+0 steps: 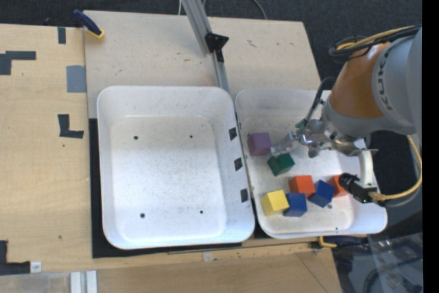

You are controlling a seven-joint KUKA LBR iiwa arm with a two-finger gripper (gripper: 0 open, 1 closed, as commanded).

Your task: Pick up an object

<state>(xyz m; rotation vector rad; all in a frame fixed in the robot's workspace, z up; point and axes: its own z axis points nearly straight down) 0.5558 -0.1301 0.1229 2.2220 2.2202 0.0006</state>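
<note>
A: Where is your tool point(282, 145) sitting right now?

B: You are looking at it inside the right bin point(274, 101), reaching in from the bin's right edge. Its tip is hanging between the purple block point(258, 143) and the green block point(280, 164), just beside both. I cannot tell from this slanted view whether it is wide or narrow, and I am not seeing any block clearly between its tips, so do not count anything as held.

A: Which thing are you treating as the target?

B: Probably the green block, lying near the middle of the right bin. The rest are crowding the bin's near edge: an orange block point(301, 184), a yellow block point(276, 201), two blue blocks point(296, 204) and a red block point(340, 186). The left bin point(110, 103) is sitting alongside.

A: What should you be worrying about?

B: The green block is lying turned at an angle, so the tool may be closing on a corner and squirting it away. The purple block is so close that one tip could be landing on it, or nudging it toward the bin's left wall.
</note>
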